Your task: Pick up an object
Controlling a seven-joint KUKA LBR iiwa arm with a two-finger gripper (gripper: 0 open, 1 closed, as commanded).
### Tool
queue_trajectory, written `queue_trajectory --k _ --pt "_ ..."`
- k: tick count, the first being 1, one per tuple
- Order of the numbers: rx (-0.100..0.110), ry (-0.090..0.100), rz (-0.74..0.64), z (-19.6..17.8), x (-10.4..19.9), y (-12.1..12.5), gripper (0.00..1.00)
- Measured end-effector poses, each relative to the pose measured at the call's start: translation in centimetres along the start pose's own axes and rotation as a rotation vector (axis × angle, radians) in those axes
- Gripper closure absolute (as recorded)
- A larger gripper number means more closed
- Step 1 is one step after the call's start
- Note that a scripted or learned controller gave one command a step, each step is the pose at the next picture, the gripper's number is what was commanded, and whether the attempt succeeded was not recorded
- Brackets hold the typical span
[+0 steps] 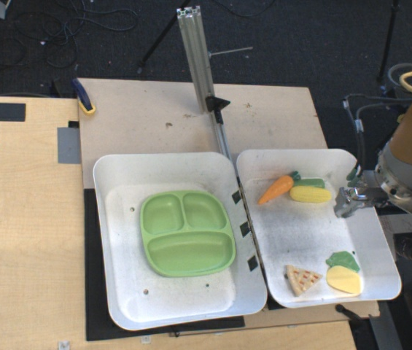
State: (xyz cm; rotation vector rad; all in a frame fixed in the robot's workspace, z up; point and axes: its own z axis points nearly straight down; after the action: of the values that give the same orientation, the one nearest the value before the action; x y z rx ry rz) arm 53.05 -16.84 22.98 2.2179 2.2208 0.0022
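Four toy foods lie in the right bin point(300, 232). An orange carrot point(276, 188) and a yellow corn cob point(310, 193) rest side by side near its far edge. A pizza slice point(302, 279) and a yellow fruit with a green leaf point(345, 277) sit near its front edge. My gripper point(346, 200) hangs at the bin's right rim, just right of the corn and apart from it. Nothing shows in its grasp.
A green divided plate point(187, 232) lies in the left bin point(118, 181). An aluminium post point(197, 57) rises behind the bins, where their inner walls meet. A blue and yellow clamp point(83, 97) sits at the board's far left corner.
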Motion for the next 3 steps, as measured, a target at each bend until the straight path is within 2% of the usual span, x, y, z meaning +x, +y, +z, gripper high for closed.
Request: queue_trajectory --k 2,3 --pt "0.006 0.004 -0.004 1.4 10.8 1.1 1.0" --pt "0.005 0.003 -0.004 1.4 16.5 3.0 1.0"
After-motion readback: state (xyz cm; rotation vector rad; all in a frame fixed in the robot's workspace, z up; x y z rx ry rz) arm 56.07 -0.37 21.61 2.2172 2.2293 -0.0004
